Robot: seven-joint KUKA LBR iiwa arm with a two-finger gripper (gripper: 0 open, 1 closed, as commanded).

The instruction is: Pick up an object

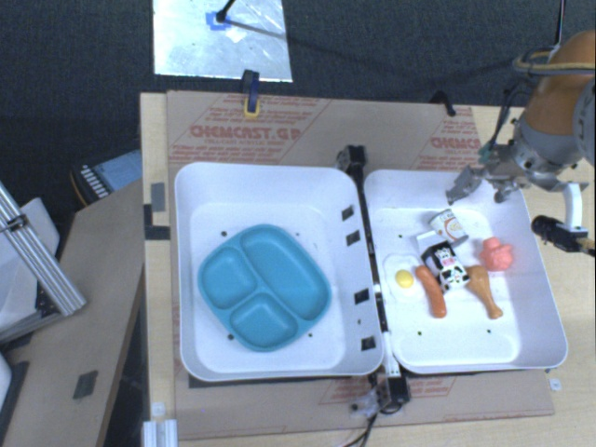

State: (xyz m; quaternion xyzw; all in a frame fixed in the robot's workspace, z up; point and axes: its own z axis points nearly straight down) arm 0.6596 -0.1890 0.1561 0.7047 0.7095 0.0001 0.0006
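Gripper [484, 182]: above the right bin's [535, 343] far edge, holding nothing; finger spread cannot be told.
Objects: toy hot dog [432, 292], drumstick [485, 291], pink piece [497, 254], fried egg [403, 277], small carton [448, 223] in right bin.
Left bin [196, 240]: blue divided plate [264, 286].

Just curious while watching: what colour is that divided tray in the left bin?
The divided tray is blue, seen plainly in the overhead camera view.

"chemcast gp" on brown sheet [279, 119]
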